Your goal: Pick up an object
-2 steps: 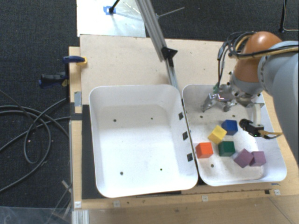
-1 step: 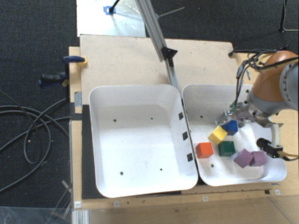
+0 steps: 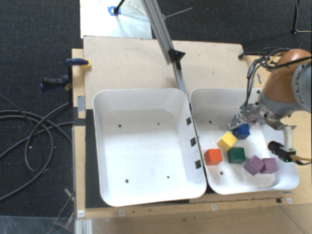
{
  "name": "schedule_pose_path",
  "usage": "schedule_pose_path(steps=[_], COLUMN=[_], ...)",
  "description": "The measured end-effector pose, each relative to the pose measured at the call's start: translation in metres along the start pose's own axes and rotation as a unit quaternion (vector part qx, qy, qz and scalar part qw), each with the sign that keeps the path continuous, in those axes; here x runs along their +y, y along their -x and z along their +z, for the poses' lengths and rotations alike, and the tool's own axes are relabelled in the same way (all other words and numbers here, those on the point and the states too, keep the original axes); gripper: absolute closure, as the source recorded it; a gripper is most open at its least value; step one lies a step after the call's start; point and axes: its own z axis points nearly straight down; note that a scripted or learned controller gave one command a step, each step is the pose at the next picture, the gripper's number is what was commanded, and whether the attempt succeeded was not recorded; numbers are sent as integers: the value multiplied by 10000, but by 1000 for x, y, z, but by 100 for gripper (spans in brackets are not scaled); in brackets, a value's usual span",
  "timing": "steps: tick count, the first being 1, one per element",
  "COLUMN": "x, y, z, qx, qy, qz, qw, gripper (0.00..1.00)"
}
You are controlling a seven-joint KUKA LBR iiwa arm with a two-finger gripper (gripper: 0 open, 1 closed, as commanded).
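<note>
Right white bin [image 3: 214,101] holds six blocks. Nearest: two purple blocks [image 3: 254,165] [image 3: 269,165], touching. Then one orange cube [image 3: 213,156], one green cube [image 3: 236,155], one yellow cube [image 3: 227,141]. Farthest: one blue cube [image 3: 241,131], directly beneath the two-finger gripper [image 3: 242,118]; finger opening cannot be told.

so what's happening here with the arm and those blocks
A grey robot arm with an orange band reaches into the right white bin, its gripper low over the blue block. Whether it has a grip on it is unclear. The yellow block, orange block, green block and two purple blocks lie nearby. The left white bin sits alongside.
</note>
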Motion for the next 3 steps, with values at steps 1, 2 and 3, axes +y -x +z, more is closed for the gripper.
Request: schedule_pose_path(steps=[1, 2, 3], x=[-18, 8, -34], y=[-58, -118, -188], z=[11, -93, -88], qx=[2, 8, 19], qy=[-7, 32, -32], qz=[-23, -37, -41], qw=[10000, 10000, 10000], gripper=[100, 100, 100])
